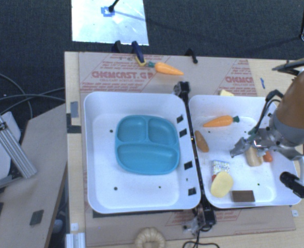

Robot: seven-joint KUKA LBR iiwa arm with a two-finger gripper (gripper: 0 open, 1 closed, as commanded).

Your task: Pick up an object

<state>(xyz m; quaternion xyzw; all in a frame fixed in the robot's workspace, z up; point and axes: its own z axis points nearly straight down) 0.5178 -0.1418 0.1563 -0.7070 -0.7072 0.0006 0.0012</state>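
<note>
Near the right bin's (229, 204) front edge we see a brown block (242, 196). Our gripper (249, 150) hovers at a tan piece (254, 157) mid-bin, its state unclear; we risk nudging the red bit (267, 157) touching it.

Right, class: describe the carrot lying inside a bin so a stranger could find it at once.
Look in the right white bin, near its far edge. There lies the orange carrot, its green tip pointing right. The other carrot lies outside the bins, on the cardboard behind them.
</note>
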